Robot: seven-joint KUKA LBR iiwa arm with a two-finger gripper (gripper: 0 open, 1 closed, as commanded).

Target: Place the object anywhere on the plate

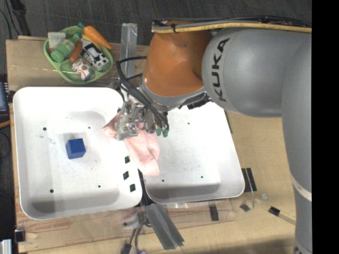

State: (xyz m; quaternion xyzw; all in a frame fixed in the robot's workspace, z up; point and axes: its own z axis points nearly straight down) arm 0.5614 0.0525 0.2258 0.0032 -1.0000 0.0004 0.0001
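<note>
Camera view, object: one blue cube (76,147), sitting in the left bin (32,105)
Hand (139,123): over the seam between bins, above a pink cloth (144,147); grip state, can't tell
Bins: two, white
Tabletop (249,136): tan wood, green bowl (55,62) of toy food at back left

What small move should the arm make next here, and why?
Probably shift the pincer toward the blue cube. The cube sits alone on the floor of the left bin, apart from the pink item that lies across the bins' shared edge, and the pincer hangs over that pink item.
</note>
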